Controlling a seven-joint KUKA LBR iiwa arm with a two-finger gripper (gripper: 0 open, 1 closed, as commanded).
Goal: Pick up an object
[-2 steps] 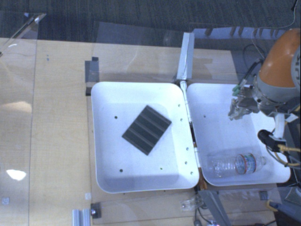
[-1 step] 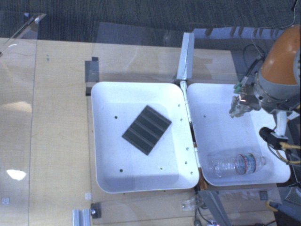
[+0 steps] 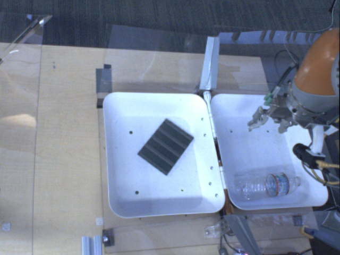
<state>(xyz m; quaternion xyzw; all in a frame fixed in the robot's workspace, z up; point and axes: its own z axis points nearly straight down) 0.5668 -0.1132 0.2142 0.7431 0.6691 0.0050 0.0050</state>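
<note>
A dark grey ribbed slab (image 3: pixel 166 146) lies flat and turned at an angle in the middle of the left bin (image 3: pixel 119 110). A clear plastic bottle (image 3: pixel 267 186) lies on its side near the front wall of the right bin (image 3: pixel 234 142). My gripper (image 3: pixel 269 122) hangs over the far part of the right bin, well behind the bottle. Its fingers are spread open and nothing is between them. The orange-banded wrist (image 3: pixel 319 70) rises behind it at the right.
A raised divider (image 3: pixel 215 142) separates the two bins. A metal post (image 3: pixel 210 62) stands behind their junction. Black cables (image 3: pixel 311 161) loop over the right bin's right rim. Wooden bench surface (image 3: pixel 53 142) spreads to the left.
</note>
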